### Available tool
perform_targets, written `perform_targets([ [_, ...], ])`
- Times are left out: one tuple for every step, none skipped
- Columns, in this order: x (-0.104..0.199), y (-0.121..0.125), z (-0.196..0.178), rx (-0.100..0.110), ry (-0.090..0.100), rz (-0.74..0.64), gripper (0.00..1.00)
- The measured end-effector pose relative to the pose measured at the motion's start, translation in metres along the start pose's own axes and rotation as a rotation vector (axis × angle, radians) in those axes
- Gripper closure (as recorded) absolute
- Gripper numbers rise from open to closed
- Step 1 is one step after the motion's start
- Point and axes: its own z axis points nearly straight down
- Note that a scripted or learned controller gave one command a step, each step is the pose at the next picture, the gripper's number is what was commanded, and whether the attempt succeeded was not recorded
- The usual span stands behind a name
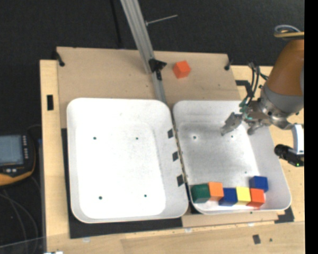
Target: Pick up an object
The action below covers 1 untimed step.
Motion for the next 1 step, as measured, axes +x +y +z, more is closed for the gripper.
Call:
perform_targets([
  [0.0381, -0.0484, 0.0069, 0.003, 0.001, -0.002, 0.0],
])
